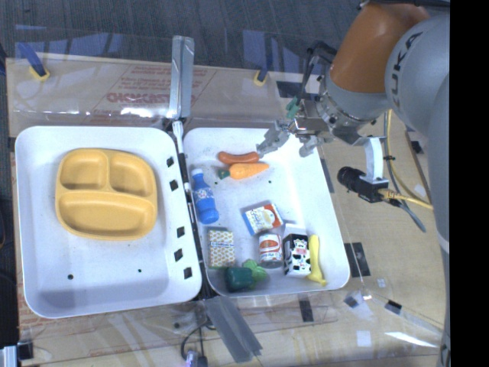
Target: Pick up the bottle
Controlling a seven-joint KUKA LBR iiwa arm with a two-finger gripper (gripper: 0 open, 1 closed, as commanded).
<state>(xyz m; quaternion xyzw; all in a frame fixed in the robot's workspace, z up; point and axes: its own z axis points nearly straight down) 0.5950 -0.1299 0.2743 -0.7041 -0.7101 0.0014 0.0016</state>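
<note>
The bottle [203,199] is blue with a white cap, and it lies on its side in the right bin [330,205], close to the bin's left wall. Nothing is holding it. The gripper [289,140] hangs over the far part of the same bin, above the carrot [248,170] and a red sausage-like thing [238,157], with its jaws apart and nothing between them. It looks like the arm has yet to reach the bottle. To do this well, it should move left and nearer, line up its jaws across the thin sides of the bottle, and come straight down. The wall is very close, so one jaw could bump it. A small box [220,248] lies just near of the bottle, too.
</note>
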